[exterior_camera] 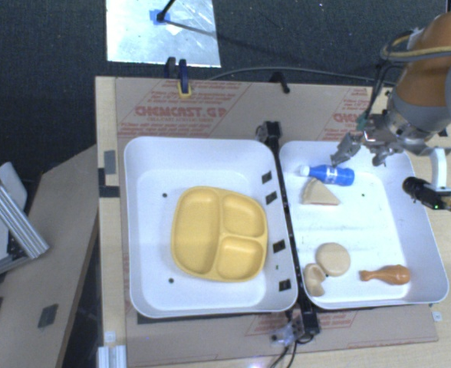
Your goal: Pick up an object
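Blue bottle point(329, 175) lies in the right bin point(417, 228), long axis left-right, just below-left of the gripper point(361, 149), whose jaws stand apart and empty.

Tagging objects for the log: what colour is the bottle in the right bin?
Blue with a white cap, lying on its side; it shows in the camera view.

- The two white bins point(210, 156) look like smooth, a bit shiny plastic.
- The yellow plate point(218, 232) looks like smooth plastic.
- The blue bottle point(329, 175) looks like shiny plastic.
- The bench point(210, 102) looks like matt brown cardboard with red print.
- The gripper point(361, 148) looks like grey metal.
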Action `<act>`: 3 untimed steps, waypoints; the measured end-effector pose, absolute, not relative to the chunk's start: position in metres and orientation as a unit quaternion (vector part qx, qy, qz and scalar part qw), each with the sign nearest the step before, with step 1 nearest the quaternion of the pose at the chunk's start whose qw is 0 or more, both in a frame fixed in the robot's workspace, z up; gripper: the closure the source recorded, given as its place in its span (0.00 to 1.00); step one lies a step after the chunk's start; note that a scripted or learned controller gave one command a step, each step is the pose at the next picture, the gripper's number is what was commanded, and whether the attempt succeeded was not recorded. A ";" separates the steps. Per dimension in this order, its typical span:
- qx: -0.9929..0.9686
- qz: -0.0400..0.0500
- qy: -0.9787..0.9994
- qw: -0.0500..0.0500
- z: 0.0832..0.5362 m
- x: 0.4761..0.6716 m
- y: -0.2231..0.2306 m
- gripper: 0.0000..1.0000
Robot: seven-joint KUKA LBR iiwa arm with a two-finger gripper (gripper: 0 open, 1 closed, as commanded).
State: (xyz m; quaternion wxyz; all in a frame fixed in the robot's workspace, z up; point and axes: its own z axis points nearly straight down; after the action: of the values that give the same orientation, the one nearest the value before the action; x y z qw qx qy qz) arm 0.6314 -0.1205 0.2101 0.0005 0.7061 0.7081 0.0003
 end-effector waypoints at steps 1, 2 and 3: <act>0.707 -0.001 0.707 0.000 0.165 0.629 -0.128 0.00; 0.707 -0.001 0.708 -0.001 0.103 0.627 -0.126 0.00; 0.707 0.003 0.707 0.002 0.091 0.631 -0.125 0.00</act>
State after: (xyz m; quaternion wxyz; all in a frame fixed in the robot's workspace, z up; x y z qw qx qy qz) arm 0.6311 -0.1252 0.0914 0.0020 0.7067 0.7075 0.0033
